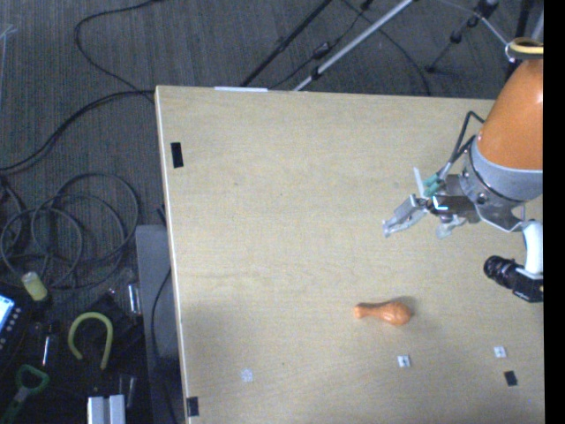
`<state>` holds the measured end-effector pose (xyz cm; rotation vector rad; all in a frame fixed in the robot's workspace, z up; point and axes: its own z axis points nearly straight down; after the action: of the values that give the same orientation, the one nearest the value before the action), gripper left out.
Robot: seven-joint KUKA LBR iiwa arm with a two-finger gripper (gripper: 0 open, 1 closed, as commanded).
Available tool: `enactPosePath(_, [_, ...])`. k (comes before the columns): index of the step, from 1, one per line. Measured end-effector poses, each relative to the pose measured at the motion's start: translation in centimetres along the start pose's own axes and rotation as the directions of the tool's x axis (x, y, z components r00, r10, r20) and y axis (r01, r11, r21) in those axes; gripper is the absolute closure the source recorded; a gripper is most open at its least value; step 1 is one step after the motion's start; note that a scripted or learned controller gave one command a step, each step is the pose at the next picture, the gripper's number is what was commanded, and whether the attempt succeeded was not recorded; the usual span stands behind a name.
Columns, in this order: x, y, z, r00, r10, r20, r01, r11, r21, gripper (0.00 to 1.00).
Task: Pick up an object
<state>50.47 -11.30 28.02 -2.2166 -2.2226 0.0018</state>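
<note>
An orange toy (pixel 385 312) lies on the tan tabletop (pixel 282 201), near the bottom edge. It lies flat, long way left to right. Its thin end points left and its fat end points right. The end effector (pixel 413 215) hangs above and to the right, well apart from it. Its fingers are open and hold nothing.

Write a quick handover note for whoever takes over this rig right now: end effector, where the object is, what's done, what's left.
End effector: above the wooden tabletop on the right side, holding nothing; whether it is open or shut can't be told.
Object: an orange drumstick-shaped toy lies flat on the tabletop, below the end effector in the view and apart from it.
Done: no pickup yet.
Left: bring the end effector over the toy, grasp, lift.
</note>
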Motion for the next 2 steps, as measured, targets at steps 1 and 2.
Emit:
enactPosePath(1, [-3.3,2.7,-1.7,0.993,-0.114,0.002,0.114,0.993,-0.002,0.0])
enactPosePath(2, [-4.9,10.3,8.5,0.906,-0.424,0.001,0.424,0.906,-0.002,0.0])
